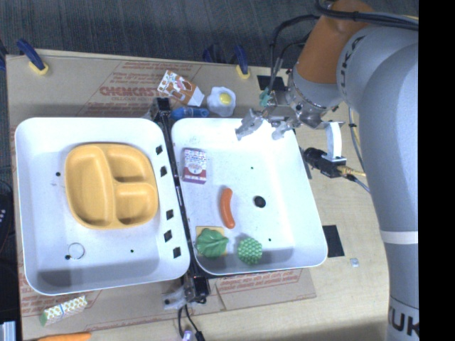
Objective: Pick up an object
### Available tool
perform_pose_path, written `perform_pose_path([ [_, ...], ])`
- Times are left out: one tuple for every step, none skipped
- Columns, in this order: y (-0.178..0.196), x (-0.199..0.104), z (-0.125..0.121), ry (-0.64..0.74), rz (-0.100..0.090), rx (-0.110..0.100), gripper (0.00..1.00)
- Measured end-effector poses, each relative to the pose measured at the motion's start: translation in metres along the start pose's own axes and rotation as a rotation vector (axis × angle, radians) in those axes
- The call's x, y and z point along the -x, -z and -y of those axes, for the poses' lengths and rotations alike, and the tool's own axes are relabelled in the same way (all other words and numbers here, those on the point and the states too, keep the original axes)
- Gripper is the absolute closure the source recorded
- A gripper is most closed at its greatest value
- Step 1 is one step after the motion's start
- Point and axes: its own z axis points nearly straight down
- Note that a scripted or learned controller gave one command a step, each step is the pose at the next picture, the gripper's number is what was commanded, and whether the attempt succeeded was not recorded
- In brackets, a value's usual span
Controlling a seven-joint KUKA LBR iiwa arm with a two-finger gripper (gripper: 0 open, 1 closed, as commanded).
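Claw (261,124) at far rim of right shallow white bin (302,183), fingers spread apart, nothing between them. Orange sausage-shaped toy (227,207) lies on bin floor well below claw, toward near side. Small red-and-white packet (194,165) down-left of claw. Green leafy toy (212,242) and green knobbly ball (249,250) at near wall, farthest from claw. Yellow compartment tray (111,185) in left white bin (35,212), well left of claw.

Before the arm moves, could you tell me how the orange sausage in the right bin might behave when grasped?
The orange sausage looks smooth and rounded, so it may roll or slip. It lies flat on the right bin floor, apart from its neighbours, so a grasp across its width seems feasible.
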Motion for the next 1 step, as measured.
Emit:
perform_pose_path([
  [-0.1202, -0.0252, 0.0594, 0.002, 0.000, -0.002, 0.00],
])
